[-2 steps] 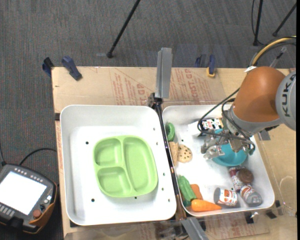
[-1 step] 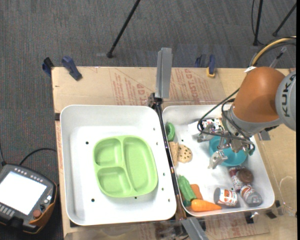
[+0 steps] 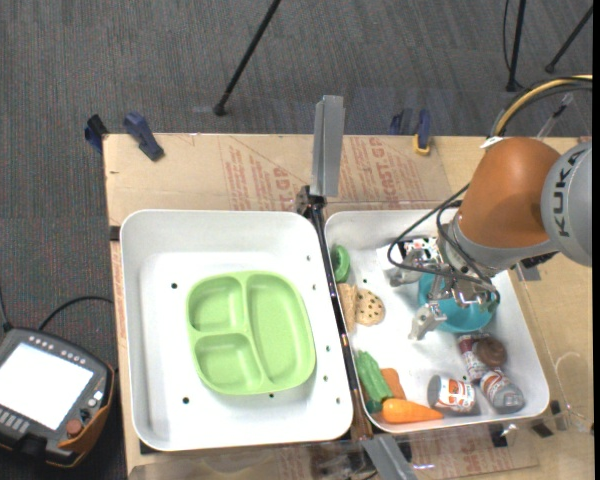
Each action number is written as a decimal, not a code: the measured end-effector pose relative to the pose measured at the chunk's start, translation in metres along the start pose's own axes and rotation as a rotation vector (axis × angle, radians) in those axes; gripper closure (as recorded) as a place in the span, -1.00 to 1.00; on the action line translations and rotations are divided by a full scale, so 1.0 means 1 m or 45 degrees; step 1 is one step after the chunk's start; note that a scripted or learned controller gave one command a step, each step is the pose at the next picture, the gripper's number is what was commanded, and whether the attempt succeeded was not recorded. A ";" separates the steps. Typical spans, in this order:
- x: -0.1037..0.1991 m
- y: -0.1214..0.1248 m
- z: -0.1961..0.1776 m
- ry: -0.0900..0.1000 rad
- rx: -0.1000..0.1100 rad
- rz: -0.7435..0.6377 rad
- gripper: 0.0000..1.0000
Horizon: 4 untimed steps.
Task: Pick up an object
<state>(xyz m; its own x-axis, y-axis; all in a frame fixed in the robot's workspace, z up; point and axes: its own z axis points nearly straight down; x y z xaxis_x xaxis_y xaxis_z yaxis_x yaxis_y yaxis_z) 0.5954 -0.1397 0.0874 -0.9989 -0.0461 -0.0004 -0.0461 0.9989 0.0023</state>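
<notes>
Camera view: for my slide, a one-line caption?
KUKA arm's gripper over a teal bowl in the right bin; green tray in the left bin.

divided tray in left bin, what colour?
Light green. The divided tray has three compartments and lies in the left bin; the camera view shows it plainly.

Plastic, cardboard and carpet under the arm

The two white bins look like smooth, slightly glossy plastic; the green divided tray in the left one is matt plastic. The bench top is brown printed cardboard, dull and creased. The arm's orange band has a smooth satin sheen. The teal bowl looks glossy. The carrot seems smooth plastic. The floor is rough grey carpet.
</notes>
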 end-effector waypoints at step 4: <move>-0.002 0.002 -0.021 -0.006 -0.002 -0.005 -1.00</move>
<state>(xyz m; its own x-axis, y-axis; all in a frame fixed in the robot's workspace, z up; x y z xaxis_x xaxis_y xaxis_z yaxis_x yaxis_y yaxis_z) 0.5977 -0.1378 0.1080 -0.9987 -0.0501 -0.0054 -0.0501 0.9987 0.0038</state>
